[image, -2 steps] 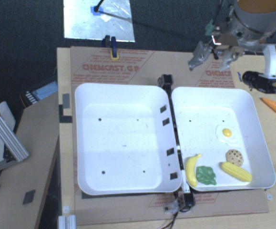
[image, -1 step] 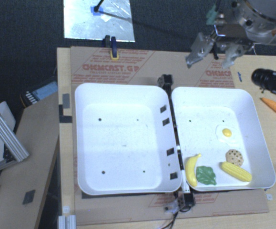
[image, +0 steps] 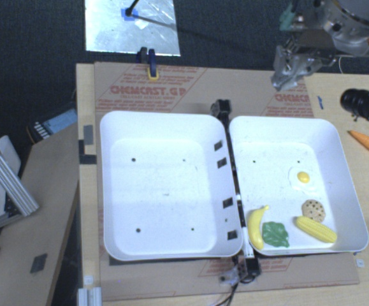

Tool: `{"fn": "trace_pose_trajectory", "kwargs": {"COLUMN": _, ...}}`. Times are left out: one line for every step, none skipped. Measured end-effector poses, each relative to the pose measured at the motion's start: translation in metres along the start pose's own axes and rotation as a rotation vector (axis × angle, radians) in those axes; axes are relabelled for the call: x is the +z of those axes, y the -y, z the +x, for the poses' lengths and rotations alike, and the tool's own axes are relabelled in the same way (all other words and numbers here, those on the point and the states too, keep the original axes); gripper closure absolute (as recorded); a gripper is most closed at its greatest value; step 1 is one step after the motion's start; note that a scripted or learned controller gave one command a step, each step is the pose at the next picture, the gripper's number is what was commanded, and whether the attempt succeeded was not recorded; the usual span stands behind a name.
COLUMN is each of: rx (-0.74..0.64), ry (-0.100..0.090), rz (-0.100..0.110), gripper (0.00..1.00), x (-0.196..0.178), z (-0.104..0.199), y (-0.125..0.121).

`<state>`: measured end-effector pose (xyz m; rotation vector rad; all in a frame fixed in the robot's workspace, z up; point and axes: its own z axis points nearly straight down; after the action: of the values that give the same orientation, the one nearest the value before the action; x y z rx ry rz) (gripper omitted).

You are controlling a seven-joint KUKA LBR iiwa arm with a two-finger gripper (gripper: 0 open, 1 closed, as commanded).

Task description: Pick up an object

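Note:
The right bin (image: 280, 136) holds a fried egg (image: 303, 178), a cookie (image: 313, 210), a corn cob (image: 316, 229), a green leafy piece (image: 275, 234) and a banana (image: 256, 226), all in its near half. My gripper (image: 287, 74) hangs high above the bench behind the right bin's far edge, well apart from every object, with nothing in it.
The left bin (image: 162, 129) stands beside the right one, with black clips along the shared wall. An orange carrot (image: 367, 141) lies on the bench outside the right bin. A metal sheet (image: 132, 16) lies at the back.

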<state>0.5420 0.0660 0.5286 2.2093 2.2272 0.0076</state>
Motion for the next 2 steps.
{"fn": "trace_pose_trajectory", "kwargs": {"rx": 0.011, "ry": 0.002, "rz": 0.019, "gripper": 1.00, "x": 0.145, "z": -0.052, "y": 0.019}}
{"fn": "trace_pose_trajectory", "kwargs": {"rx": 0.001, "ry": 0.000, "rz": 0.020, "gripper": 1.00, "x": 0.279, "z": -0.001, "y": 0.016}}
